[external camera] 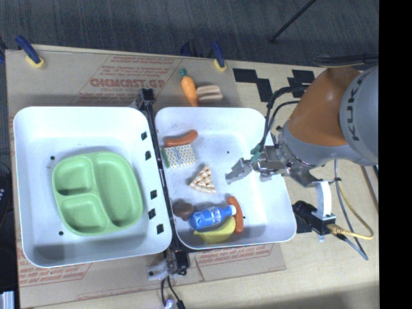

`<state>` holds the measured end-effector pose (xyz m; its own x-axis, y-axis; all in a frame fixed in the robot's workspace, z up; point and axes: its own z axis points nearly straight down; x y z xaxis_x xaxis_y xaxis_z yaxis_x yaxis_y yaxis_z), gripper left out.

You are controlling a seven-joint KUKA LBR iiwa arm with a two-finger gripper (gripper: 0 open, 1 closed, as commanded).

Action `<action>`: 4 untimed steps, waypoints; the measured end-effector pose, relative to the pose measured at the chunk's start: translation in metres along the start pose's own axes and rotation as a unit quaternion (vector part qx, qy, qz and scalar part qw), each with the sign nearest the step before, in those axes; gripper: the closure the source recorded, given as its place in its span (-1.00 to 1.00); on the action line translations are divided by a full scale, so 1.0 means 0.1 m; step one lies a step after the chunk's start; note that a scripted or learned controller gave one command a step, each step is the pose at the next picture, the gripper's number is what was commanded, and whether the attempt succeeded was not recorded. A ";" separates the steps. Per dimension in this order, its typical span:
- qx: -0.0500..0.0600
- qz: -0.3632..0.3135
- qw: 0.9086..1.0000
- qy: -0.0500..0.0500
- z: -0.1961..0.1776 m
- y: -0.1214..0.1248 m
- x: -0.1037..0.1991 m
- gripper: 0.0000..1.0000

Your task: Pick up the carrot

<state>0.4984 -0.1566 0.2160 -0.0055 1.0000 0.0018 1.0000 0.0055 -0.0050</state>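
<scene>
- The carrot (188, 89) is small and orange with a green top — it lies on the worktop (116, 76) just behind the right bin (273, 192), outside it, right beside a tan bun-like piece (209, 94).
- The pincer (237, 171) hovers over the right bin's middle, well apart from the carrot; whether it is spread or pressed together I cannot tell.
- In that bin: a sausage (180, 138), a pizza slice (203, 179), a blue bottle (211, 216) on a banana (215, 232).
- The left bin (26, 172) holds a green divided plate (98, 192).
</scene>
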 end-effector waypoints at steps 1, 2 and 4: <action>-0.002 0.106 0.994 -0.001 -1.86 0.34 -0.23 -1.00; 0.000 0.106 0.994 0.000 -1.15 0.03 0.25 -1.00; 0.000 0.279 0.960 -0.001 -0.16 -0.23 0.35 -1.00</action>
<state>0.4755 -0.1217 0.2320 0.5312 0.8472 -0.0026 0.8472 -0.5312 -0.0056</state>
